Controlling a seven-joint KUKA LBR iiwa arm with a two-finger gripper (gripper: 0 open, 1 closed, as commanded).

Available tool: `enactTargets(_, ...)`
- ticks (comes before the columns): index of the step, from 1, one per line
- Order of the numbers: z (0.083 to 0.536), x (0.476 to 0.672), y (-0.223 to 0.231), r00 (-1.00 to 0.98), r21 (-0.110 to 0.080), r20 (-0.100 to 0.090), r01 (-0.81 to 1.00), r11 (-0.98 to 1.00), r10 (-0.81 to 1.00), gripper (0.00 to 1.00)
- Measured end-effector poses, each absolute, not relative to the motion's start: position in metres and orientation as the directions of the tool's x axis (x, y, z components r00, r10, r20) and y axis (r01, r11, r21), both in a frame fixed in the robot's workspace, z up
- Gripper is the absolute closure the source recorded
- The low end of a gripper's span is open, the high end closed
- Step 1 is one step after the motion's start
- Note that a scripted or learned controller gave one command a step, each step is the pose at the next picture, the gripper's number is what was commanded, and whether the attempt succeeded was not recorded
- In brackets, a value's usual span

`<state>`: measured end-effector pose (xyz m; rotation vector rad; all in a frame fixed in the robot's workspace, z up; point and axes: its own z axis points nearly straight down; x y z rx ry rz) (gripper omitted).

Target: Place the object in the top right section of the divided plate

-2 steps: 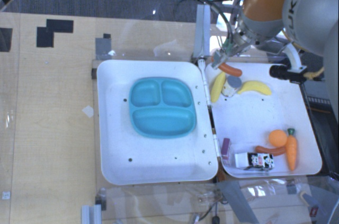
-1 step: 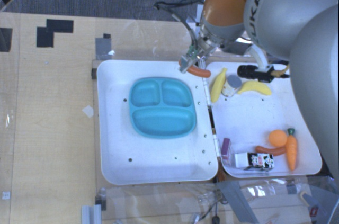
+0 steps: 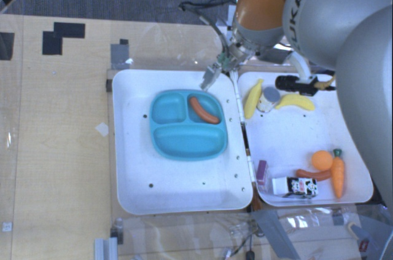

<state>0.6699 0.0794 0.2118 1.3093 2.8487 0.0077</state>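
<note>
Camera view
Table: two white bins are carried side by side.
Left bin: a blue divided plate is held at its middle.
Sausage: laid aslant in the plate's far right section.
Jaws: seen above the left bin's far right corner, nothing between them; spread or pressed together cannot be told.
Right bin: two bananas, a small jar, an orange, a carrot and a small carton are contained.

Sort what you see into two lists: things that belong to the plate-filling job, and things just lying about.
Job: blue divided plate; sausage in its top right section; gripper above the left bin.

Lying about, right bin: two bananas, small jar, orange, carrot, milk carton.
</note>
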Motion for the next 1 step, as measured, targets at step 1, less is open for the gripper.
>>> enactTargets(1,0.2934,0.6443,0.0430,-0.502,0.009,-0.004,0.865,0.502,0.865,0.00)
